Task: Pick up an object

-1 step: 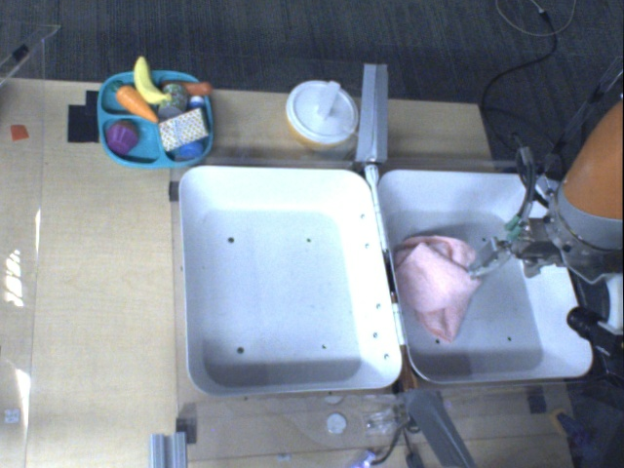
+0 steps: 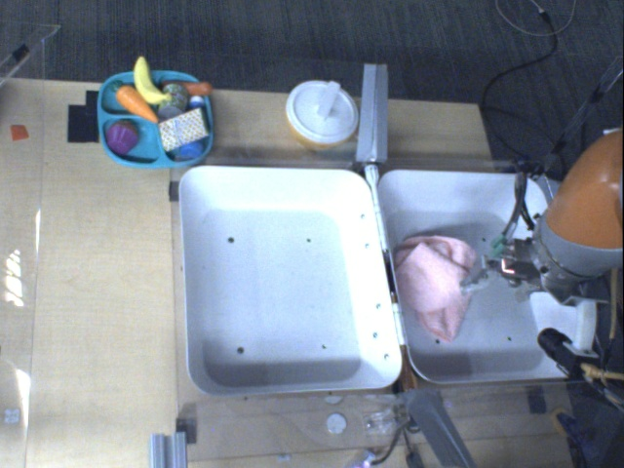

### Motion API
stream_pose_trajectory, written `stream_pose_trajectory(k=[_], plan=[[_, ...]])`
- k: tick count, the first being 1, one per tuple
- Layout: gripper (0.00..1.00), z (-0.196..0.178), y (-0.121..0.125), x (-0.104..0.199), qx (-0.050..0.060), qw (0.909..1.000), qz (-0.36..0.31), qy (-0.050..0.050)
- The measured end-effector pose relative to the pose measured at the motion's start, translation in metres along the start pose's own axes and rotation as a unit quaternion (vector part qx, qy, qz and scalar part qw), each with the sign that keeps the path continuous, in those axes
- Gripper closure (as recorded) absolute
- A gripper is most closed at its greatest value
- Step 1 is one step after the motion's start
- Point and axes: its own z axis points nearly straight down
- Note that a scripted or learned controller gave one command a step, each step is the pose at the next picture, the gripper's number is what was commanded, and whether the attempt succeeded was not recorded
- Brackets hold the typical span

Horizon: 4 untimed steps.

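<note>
the pink cloth (image 2: 436,283) lies crumpled in the right bin (image 2: 458,189), touching the tip of the gripper (image 2: 485,273), but i cannot tell how the jaws stand, so the lifting seems not yet done.

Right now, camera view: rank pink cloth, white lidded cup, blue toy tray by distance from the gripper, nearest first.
Measured from the gripper, in the right bin:
1. Pink cloth: in the same bin, right beside the gripper on its left in the view.
2. White lidded cup: on the bench behind the bins, near the divider.
3. Blue toy tray: far back-left corner of the bench.
</note>
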Motion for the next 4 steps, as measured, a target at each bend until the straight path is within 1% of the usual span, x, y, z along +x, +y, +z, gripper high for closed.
stream_pose_trajectory(k=[1,2,3,4], plan=[[0.00,0.063,0.048,0.018,-0.006,0.9975,-0.070,0.000],[0.00,0.062,0.107,0.061,-0.008,0.9915,-0.130,-0.001],[0.00,0.066,0.157,0.069,0.003,0.9991,-0.043,0.000],[0.00,0.048,0.168,0.004,0.000,0.9975,-0.071,-0.001]])
